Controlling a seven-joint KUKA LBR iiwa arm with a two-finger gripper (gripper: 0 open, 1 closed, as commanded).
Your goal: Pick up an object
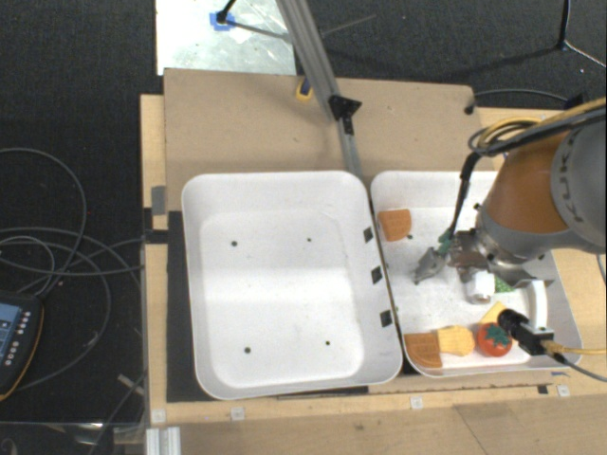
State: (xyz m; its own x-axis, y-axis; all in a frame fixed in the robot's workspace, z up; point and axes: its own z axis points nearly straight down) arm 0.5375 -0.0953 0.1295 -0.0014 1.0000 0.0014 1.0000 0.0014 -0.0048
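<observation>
Objects for picking lie in the right bin (417, 190), the one nearer the arm (536, 197). An orange-brown block (395, 224) sits near that bin's left wall toward the far end, up and to the left of the gripper (429, 265) and apart from it. Along the near edge lie a waffle-patterned tan piece (426, 350), a yellow sponge-like piece (456, 340) touching it on its right, and a red tomato-like toy (493, 340) just right of that, with a small yellow bit (493, 311) just above the tomato. These near-edge things lie below the gripper and to its right, none touching it. A white and green item (480, 285) lies just beside the wrist, partly hidden, so its kind cannot be told.

From the camera view the gripper hangs low over the bare middle of the right bin, its dark fingers pointing left toward the divider between the bins. Nothing shows between the fingertips. Whether they are spread or closed cannot be told, since they read as one dark, blurred shape.

The left bin (280, 190) stands side by side with the right one, their walls touching, with black clips (377, 274) along the join. A grey pole (313, 50) slants over the bench (398, 112) from the far side
</observation>
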